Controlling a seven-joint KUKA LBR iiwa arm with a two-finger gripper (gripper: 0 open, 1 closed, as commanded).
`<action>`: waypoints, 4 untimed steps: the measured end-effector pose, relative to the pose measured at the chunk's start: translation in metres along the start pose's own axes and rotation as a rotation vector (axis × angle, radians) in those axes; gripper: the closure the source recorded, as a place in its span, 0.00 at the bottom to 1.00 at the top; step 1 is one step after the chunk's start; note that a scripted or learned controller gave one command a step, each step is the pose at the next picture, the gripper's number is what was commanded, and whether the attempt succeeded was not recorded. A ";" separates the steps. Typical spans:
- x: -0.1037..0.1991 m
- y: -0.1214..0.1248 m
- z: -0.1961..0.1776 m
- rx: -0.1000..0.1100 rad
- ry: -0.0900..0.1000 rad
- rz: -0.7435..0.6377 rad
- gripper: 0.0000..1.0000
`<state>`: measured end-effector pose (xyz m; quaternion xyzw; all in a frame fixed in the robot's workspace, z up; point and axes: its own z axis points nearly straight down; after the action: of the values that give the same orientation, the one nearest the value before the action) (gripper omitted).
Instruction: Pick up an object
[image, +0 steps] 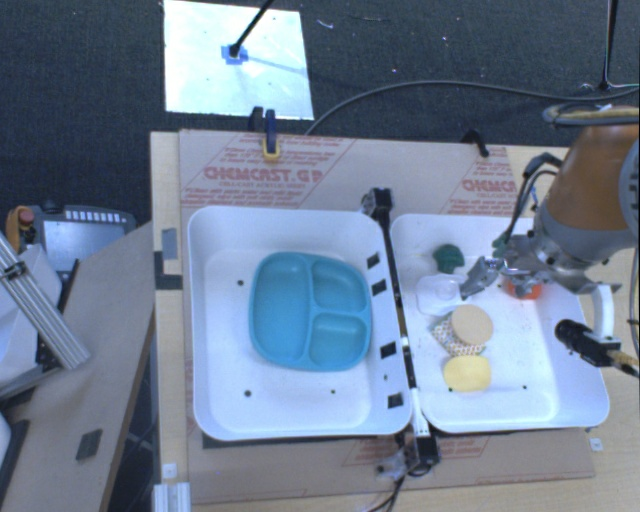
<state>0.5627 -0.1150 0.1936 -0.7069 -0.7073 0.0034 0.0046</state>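
My gripper (483, 275) hangs over the upper middle of the right bin (575, 400), reaching in from the right. Just left of it lies a small white cup-like object (437, 293). A dark green object (448, 257) sits above that, near the bin's back. An orange-red object (522, 288) shows partly under the wrist. Nearer the front, a tan round disc (471, 326) rests on a checkered piece (450, 344). A yellow object (467, 373) lies in front of them.
The left bin (215, 400) holds a blue divided plate (310, 310). A black-clipped divider (392, 300) separates the two bins. A black fitting (585, 343) sticks in at the right bin's right wall. Cables cross the floor behind the bench.
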 end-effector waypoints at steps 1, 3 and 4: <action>0.000 0.002 -0.005 -0.010 -0.001 -0.002 0.00; 0.021 0.007 0.104 -0.005 0.000 -0.004 0.00; 0.020 0.007 0.111 -0.009 -0.001 -0.001 0.00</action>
<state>0.5687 -0.0943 0.0826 -0.7067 -0.7075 0.0006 0.0012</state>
